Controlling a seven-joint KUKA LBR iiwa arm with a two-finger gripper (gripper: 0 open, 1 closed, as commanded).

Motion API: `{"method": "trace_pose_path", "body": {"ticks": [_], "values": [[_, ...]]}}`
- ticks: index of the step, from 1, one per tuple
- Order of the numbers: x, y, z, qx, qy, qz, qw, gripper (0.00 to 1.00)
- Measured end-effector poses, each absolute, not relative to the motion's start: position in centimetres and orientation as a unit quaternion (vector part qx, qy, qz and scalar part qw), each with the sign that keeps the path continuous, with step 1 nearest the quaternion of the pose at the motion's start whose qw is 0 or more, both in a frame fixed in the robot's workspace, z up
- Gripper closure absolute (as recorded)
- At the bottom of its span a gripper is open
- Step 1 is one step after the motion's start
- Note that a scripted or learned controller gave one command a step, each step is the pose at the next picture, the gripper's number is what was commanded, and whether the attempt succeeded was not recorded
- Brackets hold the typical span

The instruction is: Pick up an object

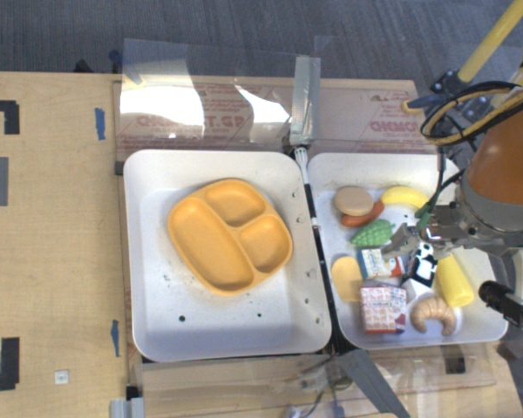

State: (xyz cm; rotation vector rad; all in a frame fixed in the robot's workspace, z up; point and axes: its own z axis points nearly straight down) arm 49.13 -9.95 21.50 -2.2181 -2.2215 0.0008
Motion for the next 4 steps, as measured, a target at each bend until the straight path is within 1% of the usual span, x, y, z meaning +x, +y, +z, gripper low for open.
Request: {"method": "trace_pose_path", "body": {"ticks": [1,2,3,4], "values": [[55.5,-10.1,12.3,-0.816,-0.579,0.0014,0.002,0.00],[62.7,-9.0,8.7,-0.806,-0.593,-0.0024,-0.002,0.00],[62.8,-8.9,9.9,-0.805,-0.593,-0.0025,-0.002,1.00],[66.5,-2.1,18.8,-0.847,-0.531,-0.0027,-0.001,1.00]]}}
